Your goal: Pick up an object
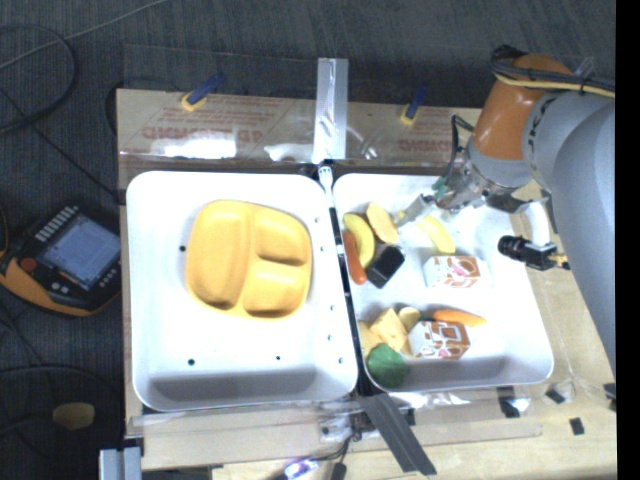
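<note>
Hovering gripper point(408, 211) seemingly just beside yellow piece point(381, 224).

Left bin point(160, 358) is open around the yellow tray point(248, 258). Right bin point(520, 338) is crowded with toys along its left side; its right edge is free.

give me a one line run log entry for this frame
tool: low in right bin, by yellow wedge | grasp: cannot tell | left bin: yellow tray | task: pending
</note>
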